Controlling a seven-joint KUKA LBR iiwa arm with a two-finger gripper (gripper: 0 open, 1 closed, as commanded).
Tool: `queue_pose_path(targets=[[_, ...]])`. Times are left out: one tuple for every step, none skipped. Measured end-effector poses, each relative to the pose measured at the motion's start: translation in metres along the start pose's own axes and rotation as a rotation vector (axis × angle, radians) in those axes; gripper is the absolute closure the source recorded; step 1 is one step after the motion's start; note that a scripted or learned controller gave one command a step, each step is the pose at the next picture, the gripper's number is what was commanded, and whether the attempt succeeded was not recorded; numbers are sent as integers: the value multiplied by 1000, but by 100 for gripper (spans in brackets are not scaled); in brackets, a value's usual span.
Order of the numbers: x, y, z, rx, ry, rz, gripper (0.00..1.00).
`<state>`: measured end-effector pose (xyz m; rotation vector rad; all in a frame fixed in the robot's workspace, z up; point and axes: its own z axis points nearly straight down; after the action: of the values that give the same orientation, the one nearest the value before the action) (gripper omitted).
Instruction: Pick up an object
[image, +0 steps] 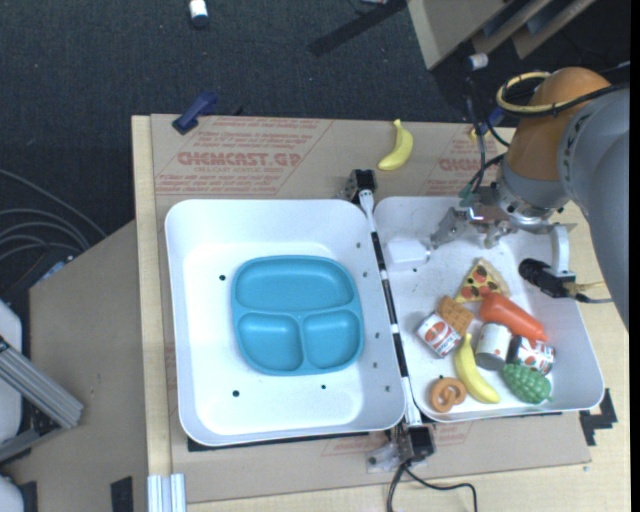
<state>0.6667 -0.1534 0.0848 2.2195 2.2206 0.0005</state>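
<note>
My gripper (468, 228) hangs over the back part of the right bin (420, 218), its fingers spread open with nothing between them. The toy food lies nearer the front of that bin: a pizza slice (484, 279), an orange carrot (512, 316), a small can (437, 335), a waffle piece (456, 314), a yellow banana (477, 370), two more cans (493, 343) (536, 353), a green broccoli (527, 384) and a pretzel (447, 394). The pizza slice is the closest piece, just in front of the gripper.
The left bin (190, 250) holds a blue divided plate (297, 312). A second yellow banana (397, 148) lies on the bench behind the bins, and a blue clip (194, 113) sits at the bench's back left. The bins' shared wall (385, 300) runs between them.
</note>
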Motion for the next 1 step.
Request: queue_pose_path(targets=[[-2, 0, 0, 0, 0, 0, 0]])
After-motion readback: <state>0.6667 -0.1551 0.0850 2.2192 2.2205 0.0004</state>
